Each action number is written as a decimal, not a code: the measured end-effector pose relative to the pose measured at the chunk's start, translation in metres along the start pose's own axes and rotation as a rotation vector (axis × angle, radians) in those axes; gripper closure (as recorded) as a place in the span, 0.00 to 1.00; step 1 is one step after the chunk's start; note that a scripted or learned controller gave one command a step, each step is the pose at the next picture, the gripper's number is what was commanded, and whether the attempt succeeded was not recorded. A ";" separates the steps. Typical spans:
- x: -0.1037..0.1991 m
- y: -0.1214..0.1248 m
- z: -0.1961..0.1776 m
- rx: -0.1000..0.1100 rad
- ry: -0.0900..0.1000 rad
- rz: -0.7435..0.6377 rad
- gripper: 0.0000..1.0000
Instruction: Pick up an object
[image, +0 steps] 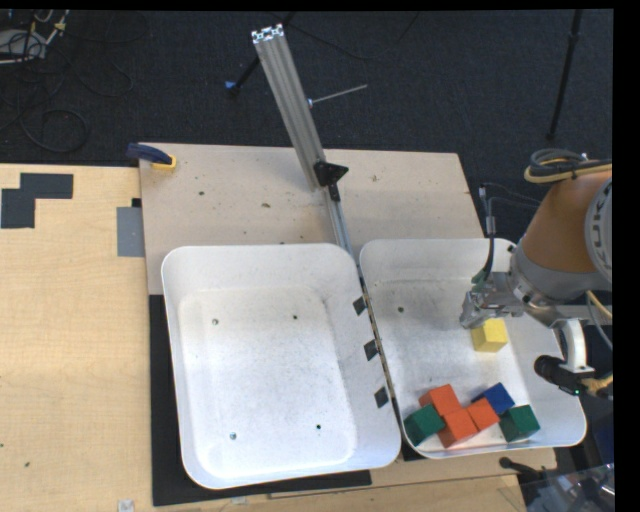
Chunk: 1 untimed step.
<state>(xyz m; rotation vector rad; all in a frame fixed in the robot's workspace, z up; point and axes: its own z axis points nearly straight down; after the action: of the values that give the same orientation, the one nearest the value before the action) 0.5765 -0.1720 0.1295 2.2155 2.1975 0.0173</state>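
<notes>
Claw over a yellow cube, right of frame

The small yellow cube (489, 335) lies in the right shallow white bin (420, 280), just under the claw (487, 305); claw state unclear. Best to descend straight, centred, before closing.

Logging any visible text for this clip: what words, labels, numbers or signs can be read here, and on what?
None can be read.
The checkered marker atop the slanted metal rail is a pattern, not text.
The blocks, including the yellow block, show plain faces.
The two white bins carry no print.
</notes>
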 end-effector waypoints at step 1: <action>0.002 -0.001 -0.062 0.020 0.007 -0.009 1.00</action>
<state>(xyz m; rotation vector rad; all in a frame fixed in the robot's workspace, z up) 0.5736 -0.1698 0.1915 2.2189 2.2205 0.0028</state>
